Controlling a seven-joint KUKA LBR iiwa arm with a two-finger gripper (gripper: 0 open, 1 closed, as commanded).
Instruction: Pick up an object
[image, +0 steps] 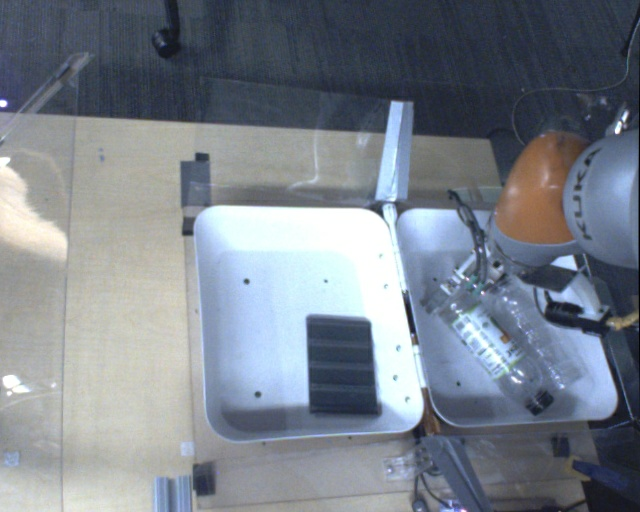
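Observation:
A clear plastic bottle (505, 345) with a pale label and a black cap lies slantwise in the right bin (440, 400). Its cap end points to the bin's near right corner. My gripper (467, 283) hangs low over the bottle's far left end, under the orange band of the arm (540, 200). Whether it touches the bottle is hidden by the wrist and cables. A black ribbed block (341, 364) lies flat in the left bin (230, 300), near that bin's front right corner.
The two bins share a raised rim between them (408, 320). A clear plastic screen with a metal post (396, 150) stands behind the bins. Cables hang from the wrist on the right side of the right bin.

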